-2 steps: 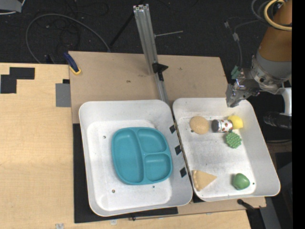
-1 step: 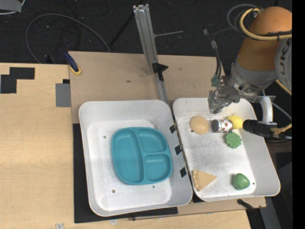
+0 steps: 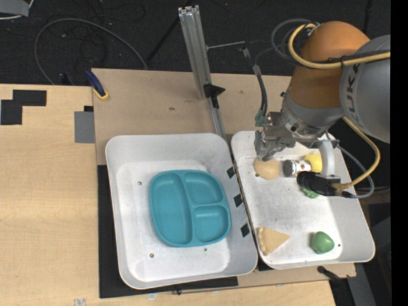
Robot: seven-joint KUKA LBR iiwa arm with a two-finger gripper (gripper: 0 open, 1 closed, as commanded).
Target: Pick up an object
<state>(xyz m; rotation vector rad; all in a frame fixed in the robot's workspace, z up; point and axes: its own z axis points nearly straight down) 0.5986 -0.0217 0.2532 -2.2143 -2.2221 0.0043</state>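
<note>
Counting containers first: two white bins sit side by side on the bench [image 3: 44, 203]. The left bin [image 3: 121, 171] holds one thing, a teal plate [image 3: 189, 207] divided into three wells, lying flat near the bin's middle.

The right bin [image 3: 287, 209] holds four loose things. One beige lump [image 3: 268, 169], rounded like an egg, lies by the bin's far left corner. One small yellow piece [image 3: 306, 165] with a black-and-white end lies just beside the lump, on its right. One tan wedge [image 3: 273, 239] lies at the near left edge. One green piece [image 3: 322, 241] lies at the near right, apart from the wedge.

One arm [image 3: 331, 56], grey with an orange band, reaches in from the right over the far end of the right bin. Its gripper [image 3: 268, 148] points down right above the beige lump, close to it or touching it; which one cannot be told. Whether the gripper is parted or closed cannot be told either, and nothing is seen held in it. All four things lie on the bin floor.

One metal post [image 3: 194, 50] stands behind the bins.
</note>
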